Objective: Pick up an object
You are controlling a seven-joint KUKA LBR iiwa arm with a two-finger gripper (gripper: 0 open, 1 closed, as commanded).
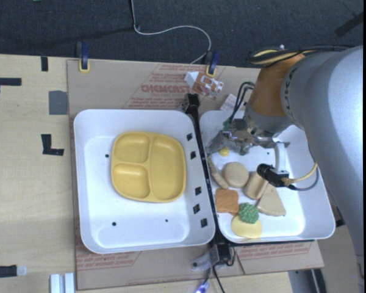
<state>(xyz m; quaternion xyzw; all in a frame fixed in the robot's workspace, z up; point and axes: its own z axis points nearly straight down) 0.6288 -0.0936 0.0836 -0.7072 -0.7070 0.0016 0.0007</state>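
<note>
My hand point(227, 140) hangs in the right bin point(317, 224) above the round biscuit point(235, 174) — its spread I cannot tell.

Red print on the cardboard sheet point(161, 89), seemingly "CHEMCAST"

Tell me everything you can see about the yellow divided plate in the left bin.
The yellow plate is a rounded-square tray, matte and plastic-looking, moulded into three compartments: two smaller ones on its left side and one long one on its right. It lies flat and upright on the floor of the left bin, slightly above centre, clear of the bin's walls. Nothing rests in it or touches it from above.
</note>
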